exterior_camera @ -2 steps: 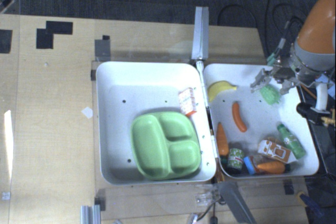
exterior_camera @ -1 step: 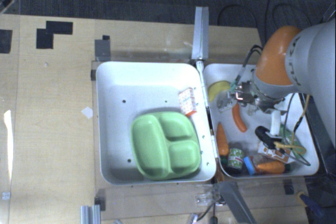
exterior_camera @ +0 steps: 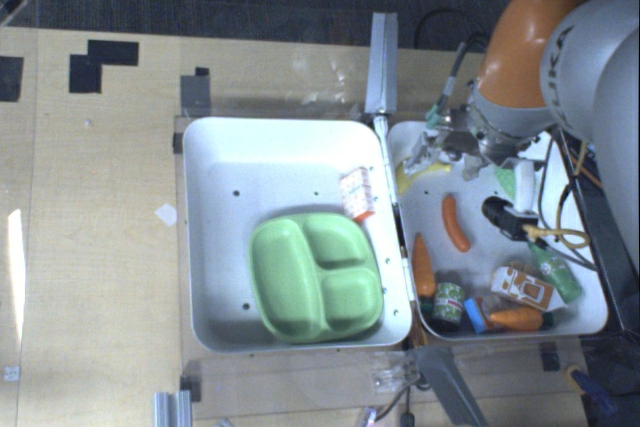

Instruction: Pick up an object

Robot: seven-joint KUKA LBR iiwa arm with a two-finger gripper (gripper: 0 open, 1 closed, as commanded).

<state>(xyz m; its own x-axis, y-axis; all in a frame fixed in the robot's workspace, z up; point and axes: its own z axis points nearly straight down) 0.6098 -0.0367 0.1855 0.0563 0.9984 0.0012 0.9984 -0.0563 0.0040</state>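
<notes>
A pale wooden bench (exterior_camera: 100, 245) under a dark carpeted floor carries the two shallow white bins side by side; the left bin (exterior_camera: 215, 155) holds a green three-compartment plastic tray (exterior_camera: 315, 277) toward its 5 o'clock corner and a small white-and-red packet (exterior_camera: 357, 192) at about 2 o'clock. The right bin (exterior_camera: 597, 313) is where we would work: an orange sausage-shaped toy (exterior_camera: 456, 222) lies near its middle, a longer orange carrot-like piece (exterior_camera: 423, 265) lies along its 8 o'clock side, and a crowded group sits along the 6 o'clock edge, including a small green can (exterior_camera: 448, 298) and a brown-and-white carton (exterior_camera: 524, 287). Our grey arm with its orange band (exterior_camera: 525, 35) hangs over the bin's 12 o'clock end, with the gripper (exterior_camera: 445, 143) low near the rim; the wrist hardware blurs together there, so we cannot tell how it is set, and nothing is visibly between its tips. For a clean pick we would favour the sausage-shaped toy, at 6 o'clock from the tool and apart from its neighbours: approach straight down, straddle its short axis, and close at its midpoint, since a rounded body probably rolls out of an off-centre pinch. The clutter at 6 o'clock invites a snagged finger.
</notes>
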